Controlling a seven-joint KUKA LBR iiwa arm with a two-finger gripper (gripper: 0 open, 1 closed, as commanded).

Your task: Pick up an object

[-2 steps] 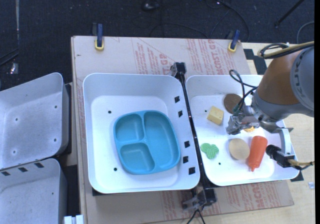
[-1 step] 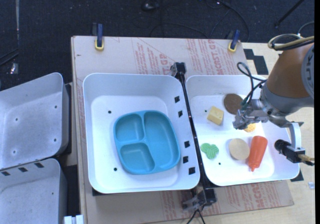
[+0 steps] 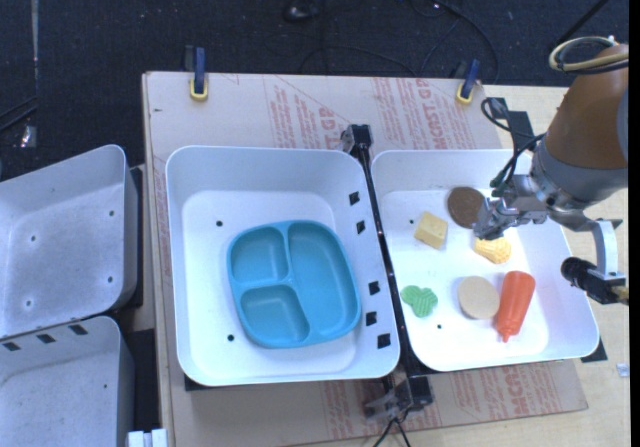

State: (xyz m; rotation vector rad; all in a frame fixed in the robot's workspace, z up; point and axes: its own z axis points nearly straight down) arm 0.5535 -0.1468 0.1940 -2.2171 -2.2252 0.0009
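Yellow, ridged toy corn (image 3: 492, 251) in the right bin (image 3: 570, 335) sits directly under the gripper (image 3: 490, 227), grip state impossible to tell, and it looks light, rigid, slick, best pinched across its middle.

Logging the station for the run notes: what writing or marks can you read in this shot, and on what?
Red print on the brown board under the bins: repeated and reversed or upside down, too faint to read.
Black square marks along the left bin's rim: not writing.
Toy foods and blue tray: no writing seen.
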